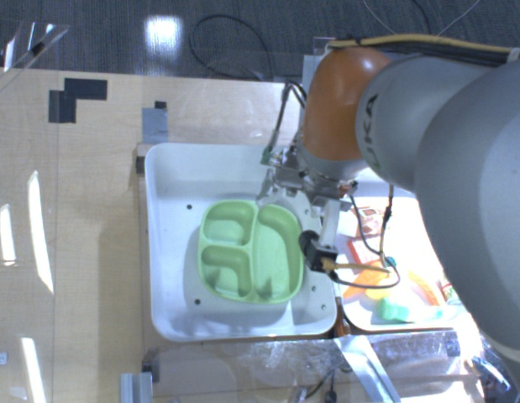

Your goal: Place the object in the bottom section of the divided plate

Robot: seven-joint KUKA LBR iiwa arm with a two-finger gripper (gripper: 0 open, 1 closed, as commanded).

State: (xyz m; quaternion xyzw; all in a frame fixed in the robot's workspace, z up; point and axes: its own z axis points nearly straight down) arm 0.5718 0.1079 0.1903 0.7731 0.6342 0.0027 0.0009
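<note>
Camera view has the gripper (286, 190) hanging over the top right rim of the green divided plate (243, 254), which sits in the left bin (167, 225). Honestly I can't tell if it's spread or clamped on anything, the wrist blocks it, so don't count on it carrying something.

All three plate sections look bare to me. The loose stuff is over in the right bin (394, 330), so I'd guess the object is either there or hidden under the wrist.

What could bite you:
- If it's carrying nothing, you get a release over the plate with zero result.
- It's right above the rim, so a descent here could clip the edge and shove or tip the plate.
- A drop from this spot would likely land in the wrong section, or bounce off a divider ridge.

Count: two bins, one plate with three sections, one teal block (392, 311), at least two orange pieces (373, 275), one red-and-white packet (365, 221). The arm hides the rest.
</note>
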